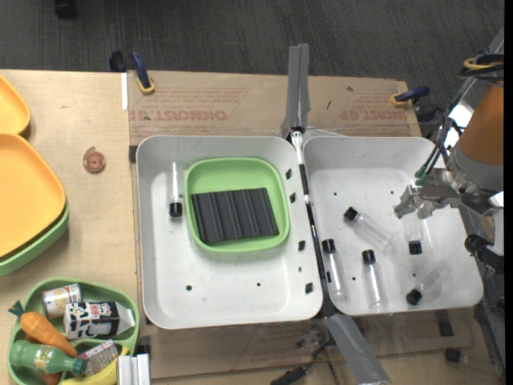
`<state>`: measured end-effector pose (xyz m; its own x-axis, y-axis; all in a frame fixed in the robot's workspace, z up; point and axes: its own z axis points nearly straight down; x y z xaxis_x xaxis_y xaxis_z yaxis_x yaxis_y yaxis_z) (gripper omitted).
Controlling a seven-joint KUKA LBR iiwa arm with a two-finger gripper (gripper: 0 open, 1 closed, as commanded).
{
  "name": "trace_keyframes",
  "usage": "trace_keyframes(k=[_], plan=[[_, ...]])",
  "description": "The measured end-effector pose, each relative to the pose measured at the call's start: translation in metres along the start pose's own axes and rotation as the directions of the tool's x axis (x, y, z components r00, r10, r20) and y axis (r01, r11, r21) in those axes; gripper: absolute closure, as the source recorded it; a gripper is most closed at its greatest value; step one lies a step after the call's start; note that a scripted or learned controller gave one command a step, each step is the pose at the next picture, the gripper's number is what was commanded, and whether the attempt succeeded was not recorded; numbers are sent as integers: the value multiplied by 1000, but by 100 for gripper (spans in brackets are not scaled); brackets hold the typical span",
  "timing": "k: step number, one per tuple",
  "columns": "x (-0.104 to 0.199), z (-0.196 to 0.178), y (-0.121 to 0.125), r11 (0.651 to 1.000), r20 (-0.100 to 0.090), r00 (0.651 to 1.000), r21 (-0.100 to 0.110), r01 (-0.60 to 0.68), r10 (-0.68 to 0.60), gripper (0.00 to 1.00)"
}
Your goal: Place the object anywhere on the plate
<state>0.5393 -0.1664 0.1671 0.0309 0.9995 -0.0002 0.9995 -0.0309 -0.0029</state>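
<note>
A green square plate [197, 184] lies in the left bin [160, 287], and a dark grey ridged block [238, 214] rests flat on it. To the plate's left, a clear vial with a black cap [175, 191] lies on the bin floor. My gripper [410, 204] hangs over the right bin [377, 163], near its right side and far from the plate. Several more clear black-capped vials lie in the right bin; the nearest one [365, 224] is just left of and below the gripper. Nothing visible is held.
A grey post [297, 87] stands behind the divider between the two bins. On the bench at far left are stacked orange plates [28, 199] and a green bowl of toy food [72, 331]. Clamps hold the cardboard at the back.
</note>
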Motion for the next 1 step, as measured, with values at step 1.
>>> trace_keyframes(k=[1], plan=[[21, -25, -40, 994, 0, 994, 0, 109, -109, 100]])
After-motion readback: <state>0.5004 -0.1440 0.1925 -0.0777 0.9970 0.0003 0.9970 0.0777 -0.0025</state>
